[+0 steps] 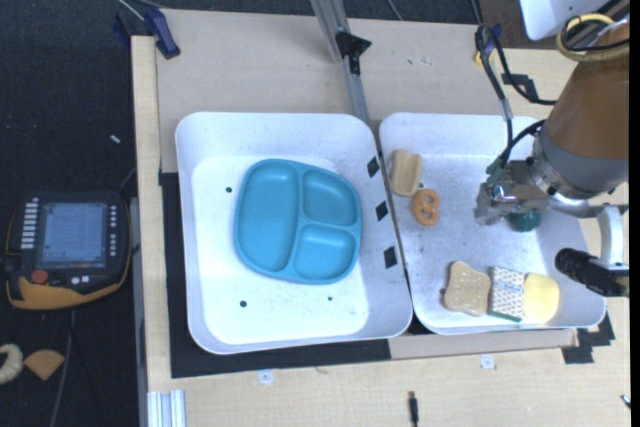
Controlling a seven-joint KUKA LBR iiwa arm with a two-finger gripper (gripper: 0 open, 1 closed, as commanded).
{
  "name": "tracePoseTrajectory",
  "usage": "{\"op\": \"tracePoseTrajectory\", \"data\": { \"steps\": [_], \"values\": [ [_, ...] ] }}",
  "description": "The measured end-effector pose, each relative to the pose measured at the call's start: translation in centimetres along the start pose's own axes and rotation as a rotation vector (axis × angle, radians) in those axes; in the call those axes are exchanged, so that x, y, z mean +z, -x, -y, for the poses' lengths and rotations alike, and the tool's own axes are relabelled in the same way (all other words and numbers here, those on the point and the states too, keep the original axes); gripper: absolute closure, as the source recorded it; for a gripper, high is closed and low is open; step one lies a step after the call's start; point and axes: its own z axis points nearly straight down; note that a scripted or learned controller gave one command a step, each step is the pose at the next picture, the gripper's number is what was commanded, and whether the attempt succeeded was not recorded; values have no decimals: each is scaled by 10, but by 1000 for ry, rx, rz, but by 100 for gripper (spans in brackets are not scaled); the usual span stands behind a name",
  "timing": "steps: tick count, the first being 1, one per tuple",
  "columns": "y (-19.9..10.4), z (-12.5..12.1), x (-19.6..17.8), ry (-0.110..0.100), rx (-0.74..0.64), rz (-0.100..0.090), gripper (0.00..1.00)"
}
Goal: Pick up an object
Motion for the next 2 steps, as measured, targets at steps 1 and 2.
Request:
{"op": "tracePoseTrajectory", "data": {
  "steps": [1, 2],
  "values": [
    [3, 5, -61, 2, 1, 1, 100],
    [-37, -16, -54, -5, -3, -1, 100]
  ]
}}
